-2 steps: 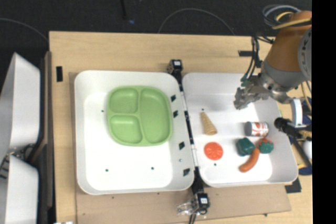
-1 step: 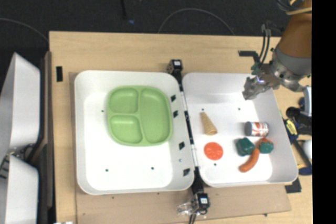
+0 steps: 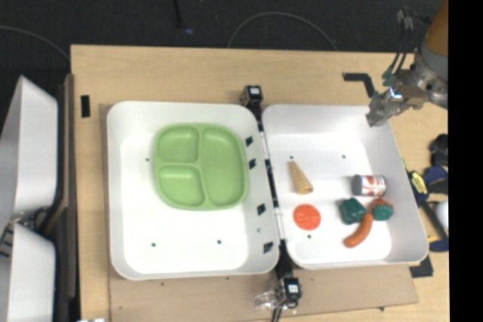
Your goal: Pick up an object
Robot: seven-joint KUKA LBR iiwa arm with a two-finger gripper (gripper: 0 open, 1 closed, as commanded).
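Objects to pick: five small things lie in the right bin [image 3: 332, 124], all toward its near half
Cone: a tan waffle cone [image 3: 300, 176] lies flat left of the bin's middle, pointed end toward the far wall
Orange disc: a round orange-red piece [image 3: 306, 217] sits just nearer than the cone, apart from it
Can: a small can [image 3: 368, 185] with a red and white label lies on its side toward the bin's right wall
Teal block: a dark green-teal lump [image 3: 352, 210] lies just below the can, near it
Sausage: an orange-red sausage shape [image 3: 360, 232] lies slantwise beside the teal block, its upper end meeting a second small teal piece [image 3: 383, 212]; whether they touch I cannot tell
Left bin: the left bin [image 3: 136, 237] carries a light green divided plate [image 3: 201, 165] with three compartments, lying flat toward the far half
Gripper: the gripper [image 3: 379, 114] hangs over the far right corner of the right bin, well apart from every object; nothing sits between its fingers, and whether they are spread or closed cannot be made out at this size
Arm: the arm [image 3: 430, 64] comes in from the right edge above the bin's corner
Desk: a pale wooden desk [image 3: 166, 72] bears both bins side by side, their inner walls meeting at a row of black clips
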